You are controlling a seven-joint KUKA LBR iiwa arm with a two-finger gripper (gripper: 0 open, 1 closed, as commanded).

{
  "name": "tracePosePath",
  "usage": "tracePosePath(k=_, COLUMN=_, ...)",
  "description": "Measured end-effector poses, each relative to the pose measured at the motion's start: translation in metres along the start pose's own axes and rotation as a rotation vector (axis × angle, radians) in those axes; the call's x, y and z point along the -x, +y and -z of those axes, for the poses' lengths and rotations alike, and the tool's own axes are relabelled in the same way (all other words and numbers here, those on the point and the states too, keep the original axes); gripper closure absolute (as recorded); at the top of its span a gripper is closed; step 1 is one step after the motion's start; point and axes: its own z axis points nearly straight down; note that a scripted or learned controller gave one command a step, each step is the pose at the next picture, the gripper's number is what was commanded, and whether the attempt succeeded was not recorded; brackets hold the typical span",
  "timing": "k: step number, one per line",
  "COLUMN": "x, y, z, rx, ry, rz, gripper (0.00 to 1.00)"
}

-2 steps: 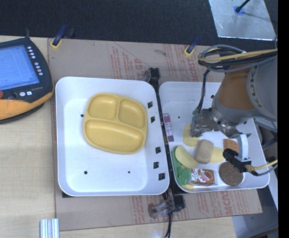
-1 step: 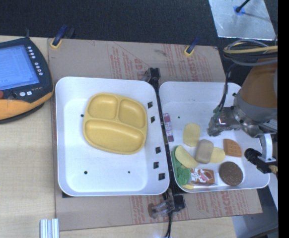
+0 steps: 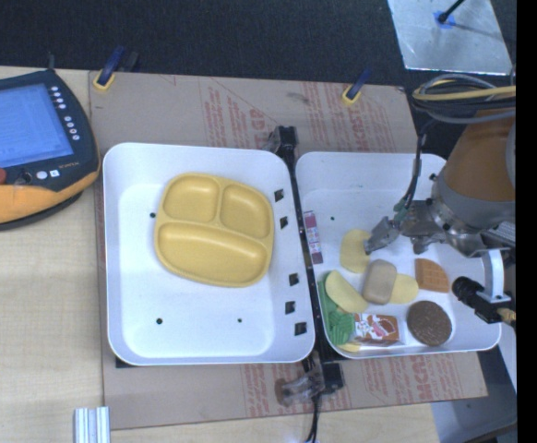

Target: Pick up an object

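Lying heaped in the near half of the right bin (image 3: 390, 175), the candidate objects are where you should look first: a tan block (image 3: 379, 281) rests on top of pale yellow pieces (image 3: 347, 292), with a brown round disc (image 3: 430, 323), an orange-brown slab (image 3: 431, 274) and a printed packet (image 3: 376, 329) close around it. They touch or overlap, so any one pick risks disturbing its neighbours. The gripper (image 3: 399, 233) hangs just above and behind the tan block, over the pile, apparently placed for a descent. You cannot tell from this angle how its jaws are set, and nothing is seen held in it. The left bin (image 3: 130, 247) carries only a yellow divided tray (image 3: 217, 229), well apart from the arm. A teach pendant (image 3: 29, 137) sits off the bench mat at far left.
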Motion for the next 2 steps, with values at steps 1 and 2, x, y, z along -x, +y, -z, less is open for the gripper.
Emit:
tracePosePath(k=1, x=-0.043, y=0.025, z=-0.057, rx=-0.005, ry=0.003, rz=0.006, gripper=0.00)
tracePosePath(k=2, x=-0.040, y=0.025, z=-0.043, rx=-0.004, ry=0.001, rz=0.004, gripper=1.00)
